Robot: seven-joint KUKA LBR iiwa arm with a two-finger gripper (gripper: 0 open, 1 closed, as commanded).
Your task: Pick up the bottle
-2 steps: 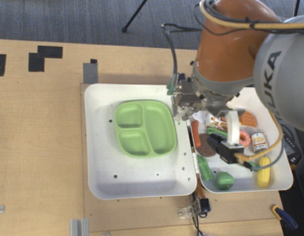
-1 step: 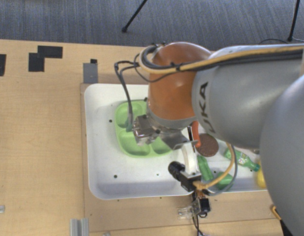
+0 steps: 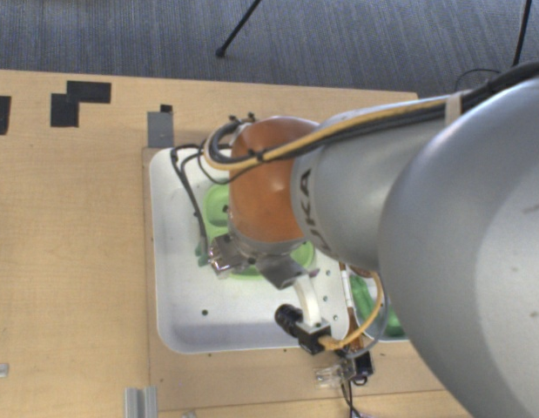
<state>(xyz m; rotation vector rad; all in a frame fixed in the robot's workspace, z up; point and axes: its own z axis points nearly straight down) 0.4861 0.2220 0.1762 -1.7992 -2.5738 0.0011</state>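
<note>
Light wood tabletop [image 3: 69, 259] spreading across the left, carrying small black rectangular marks [image 3: 80, 101] and a grey metal bracket [image 3: 160, 129] near the far edge. Shallow white plastic bin [image 3: 178, 294] sitting just right of those. Green translucent item [image 3: 218, 207], possibly the bottle, lying in the bin's middle, mostly covered, its shape not readable. Grey arm with orange band [image 3: 265, 190] hanging directly over that green item, black cables [image 3: 192, 194] looping beside it. Tool hidden beneath the wrist; cannot tell its state. More green [image 3: 367, 296] peeking out by the bin's right side.
</note>
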